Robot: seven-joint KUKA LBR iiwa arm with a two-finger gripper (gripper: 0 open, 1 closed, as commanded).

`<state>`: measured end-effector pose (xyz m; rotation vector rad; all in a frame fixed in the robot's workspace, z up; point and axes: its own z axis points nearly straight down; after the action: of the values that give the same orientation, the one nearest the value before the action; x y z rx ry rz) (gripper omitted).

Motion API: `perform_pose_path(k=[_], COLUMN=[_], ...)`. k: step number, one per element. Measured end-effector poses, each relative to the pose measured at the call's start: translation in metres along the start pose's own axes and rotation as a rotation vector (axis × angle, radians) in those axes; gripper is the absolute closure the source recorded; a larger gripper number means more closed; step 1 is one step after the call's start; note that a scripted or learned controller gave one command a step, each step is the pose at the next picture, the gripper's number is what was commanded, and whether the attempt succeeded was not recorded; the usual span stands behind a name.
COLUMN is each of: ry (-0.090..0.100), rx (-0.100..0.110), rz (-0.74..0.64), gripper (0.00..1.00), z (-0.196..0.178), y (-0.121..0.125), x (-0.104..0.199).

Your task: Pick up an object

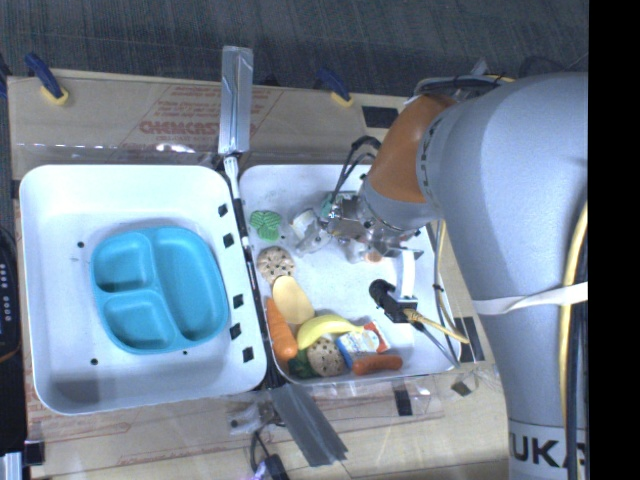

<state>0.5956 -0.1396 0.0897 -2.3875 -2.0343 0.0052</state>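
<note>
Gripper (pixel 335 230) low in rt bin (pixel 420 353) — near green item (pixel 266 223).

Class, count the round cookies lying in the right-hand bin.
2: one cookie by the divider below the green leaf, another cookie under the banana. Others may hide beneath the arm.

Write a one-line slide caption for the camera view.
KUKA arm's gripper reaches into the right bin of toy food, near a green leaf; blue divided tray sits in the left bin.
</note>
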Motion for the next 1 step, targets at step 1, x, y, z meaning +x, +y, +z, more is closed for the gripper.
perform_pose_path(k=[1], ry=[0.000], rx=[0.004], rz=[-0.007], gripper=[1.00], z=[-0.0085], y=[0.0001], x=[0.0012])
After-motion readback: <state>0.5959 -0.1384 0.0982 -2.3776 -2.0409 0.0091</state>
